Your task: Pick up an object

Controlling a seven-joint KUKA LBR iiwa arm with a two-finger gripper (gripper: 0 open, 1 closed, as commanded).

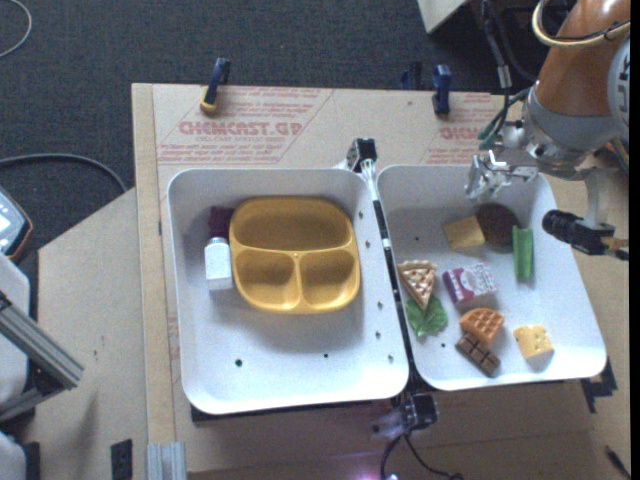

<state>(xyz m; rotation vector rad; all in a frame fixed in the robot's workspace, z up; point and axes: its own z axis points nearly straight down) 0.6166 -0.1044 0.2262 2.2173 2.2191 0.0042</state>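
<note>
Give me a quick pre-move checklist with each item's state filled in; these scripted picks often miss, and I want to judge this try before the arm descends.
1. Gripper over the right bin, where the small items lie: ok.
2. Target under it: the dark brown round piece lies just below, but which item is meant: cannot tell.
3. Room around that piece: not ok; the yellow block touches it and the green stick lies close.
4. Anything already held: nothing seen between the fingers; ok.
5. Finger opening: cannot tell.
6. Left bin with yellow divided tray away from the arm: ok.
</note>
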